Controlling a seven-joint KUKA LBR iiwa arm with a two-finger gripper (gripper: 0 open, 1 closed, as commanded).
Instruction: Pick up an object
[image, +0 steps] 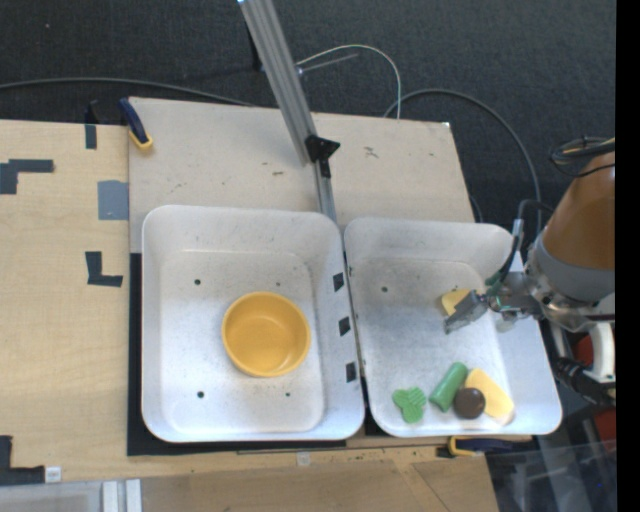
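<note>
Jaws (463, 312) reach low into right bin (400, 250), beside yellow piece (455, 299).

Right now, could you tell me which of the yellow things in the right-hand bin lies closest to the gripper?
The small yellow piece right beside the gripper, high in the right bin. The other yellow object sits lower, by the brown ball.

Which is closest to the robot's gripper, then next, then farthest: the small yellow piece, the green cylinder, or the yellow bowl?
From the gripper:
1. Small yellow piece, right bin, right beside it.
2. Green cylinder, right bin, toward the front.
3. Yellow bowl, left bin, farthest.
</note>
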